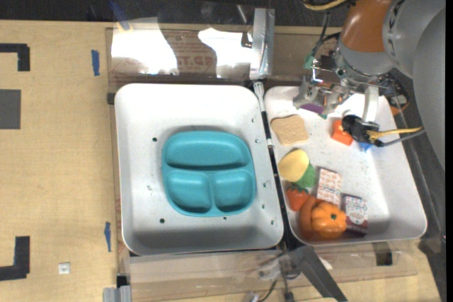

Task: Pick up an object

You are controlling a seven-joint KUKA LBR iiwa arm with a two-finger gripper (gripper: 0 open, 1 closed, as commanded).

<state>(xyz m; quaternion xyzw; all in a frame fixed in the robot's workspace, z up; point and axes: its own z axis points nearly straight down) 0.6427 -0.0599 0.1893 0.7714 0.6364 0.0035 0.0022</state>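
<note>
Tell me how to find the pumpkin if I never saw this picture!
Look in the right white bin, at the corner nearest the camera. The small orange pumpkin sits there beside a little patterned box. It's the only round orange thing with a stem on top.

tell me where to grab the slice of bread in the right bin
Take the slice of bread across its two side edges, coming straight down from above. It lies flat on the bin floor, apart from the other food, so only its thin edges give a hold.
</note>
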